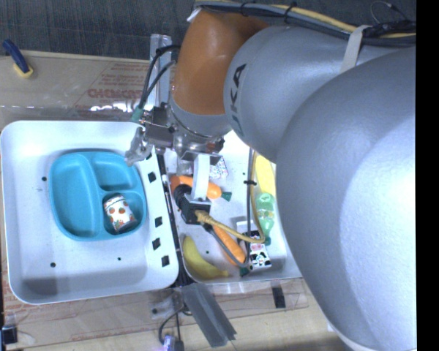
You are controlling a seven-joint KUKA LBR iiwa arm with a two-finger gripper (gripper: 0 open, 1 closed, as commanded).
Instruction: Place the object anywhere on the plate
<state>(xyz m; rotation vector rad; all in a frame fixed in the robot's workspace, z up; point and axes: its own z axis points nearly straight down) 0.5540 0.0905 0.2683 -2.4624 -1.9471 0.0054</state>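
We see the arm [314, 159] covering most of the white bin [282, 260] right of the blue plate [77, 196]; the small patterned object [120, 213] on that plate is too blurred to identify.

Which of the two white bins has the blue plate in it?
The view's left bin holds the blue plate; the right bin holds a banana instead.

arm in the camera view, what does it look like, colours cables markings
The arm is bulky, with rounded grey links and an orange band above the wrist. Dark letters run along the grey shell beside the band. Black and yellow cables cross its top, held by a pale strap. The pincer is small grey metal, fed by thin black wires.
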